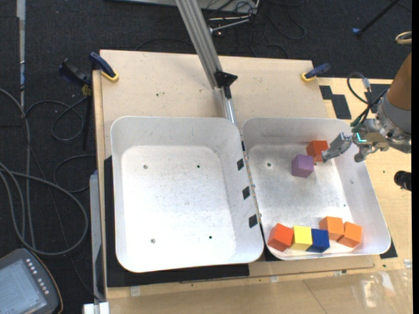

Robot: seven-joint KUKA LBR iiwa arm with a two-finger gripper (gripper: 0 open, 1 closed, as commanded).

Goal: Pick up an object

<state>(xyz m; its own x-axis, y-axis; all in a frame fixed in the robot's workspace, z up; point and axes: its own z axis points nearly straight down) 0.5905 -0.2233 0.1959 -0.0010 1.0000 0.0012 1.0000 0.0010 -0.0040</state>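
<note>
Gripper (348, 146) low over right bin (366, 195), near far-right wall, fingers spread, nothing between them. Left fingertip just beside orange cube (317, 150); purple cube (302, 165) touching or nearly touching that one on near-left side.

Likely target: orange cube, upper middle of right bin. Risks, as judged:
- Off-centre closing; cube nudged toward purple one instead of caught.
- Both cubes pinched together, then slipping.
- Finger grazing bin wall on descent.

Other blocks in row along near wall: orange (281, 236), yellow (302, 237), blue (320, 240), two more orange (332, 227) (352, 233), packed close, hard to separate.

Materials: cubes matte, sharp-edged, probably foam or painted wood; light, easy to shove. Bins smooth white plastic, shallow, rounded corners, speckled with dark flecks. Left bin (124, 195) same. Bench (163, 84) pale board, clamps at far corners.
</note>
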